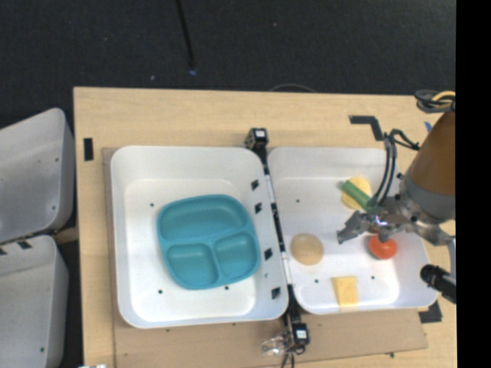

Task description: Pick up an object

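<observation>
- The gripper (367, 225) hangs low over the right bin (322, 167), its dark fingers spread open, nothing held between them.
- A red ball (383, 247) sits just beside the gripper, on its lower right, partly covered by it.
- A green and yellow piece (357, 192) lies just above the gripper.
- A tan round thing (307, 249) rests near the bin's left wall.
- A yellow block (346, 290) lies near the bin's front edge.
- The left bin (130, 297) holds a teal divided plate (207, 240).
</observation>
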